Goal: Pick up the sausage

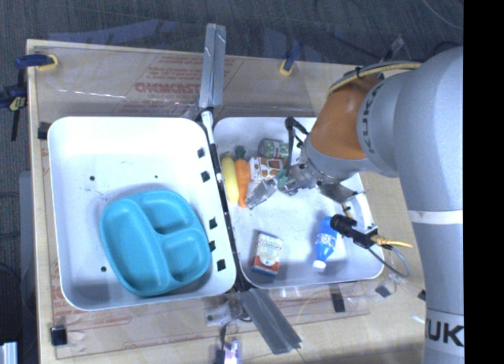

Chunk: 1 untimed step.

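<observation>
My gripper [260, 194] hovers beside the carrot [242, 180]; whether its pincer is spread, I cannot tell; no sausage lifted yet.

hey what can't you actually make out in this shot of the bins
- Gripper fingers: too small and blurred to judge, camera view.
- Sausage: no item among those by the divider is clearly one.
- Right bin far corner: hidden by the arm.
- Carton label: too small.

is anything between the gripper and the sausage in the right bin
Nothing visible. The gripper sits right beside the sausage, which lies between a banana and a small carton, both close against it.
</observation>
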Available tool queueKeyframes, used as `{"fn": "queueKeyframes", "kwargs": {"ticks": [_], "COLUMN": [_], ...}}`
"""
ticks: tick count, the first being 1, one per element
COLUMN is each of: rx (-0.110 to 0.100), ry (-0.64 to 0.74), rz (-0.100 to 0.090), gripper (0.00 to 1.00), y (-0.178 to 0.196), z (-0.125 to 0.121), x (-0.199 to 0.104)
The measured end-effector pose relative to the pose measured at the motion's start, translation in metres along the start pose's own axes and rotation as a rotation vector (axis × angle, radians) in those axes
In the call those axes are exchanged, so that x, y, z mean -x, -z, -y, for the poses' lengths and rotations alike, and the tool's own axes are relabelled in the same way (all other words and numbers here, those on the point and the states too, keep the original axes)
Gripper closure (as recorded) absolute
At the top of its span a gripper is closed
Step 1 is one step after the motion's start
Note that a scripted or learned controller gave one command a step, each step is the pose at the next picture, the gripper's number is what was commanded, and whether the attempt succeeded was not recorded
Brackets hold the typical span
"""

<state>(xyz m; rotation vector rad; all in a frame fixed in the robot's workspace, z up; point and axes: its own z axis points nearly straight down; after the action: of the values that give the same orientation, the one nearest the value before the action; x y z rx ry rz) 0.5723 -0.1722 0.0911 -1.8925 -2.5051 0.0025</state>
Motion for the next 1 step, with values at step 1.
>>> {"fn": "queueKeyframes", "kwargs": {"ticks": [1], "rx": [-0.001], "ry": [-0.005], "rz": [-0.001], "gripper": [0.00], "y": [-0.0001], "z": [0.0101], "x": [-0.0117]}}
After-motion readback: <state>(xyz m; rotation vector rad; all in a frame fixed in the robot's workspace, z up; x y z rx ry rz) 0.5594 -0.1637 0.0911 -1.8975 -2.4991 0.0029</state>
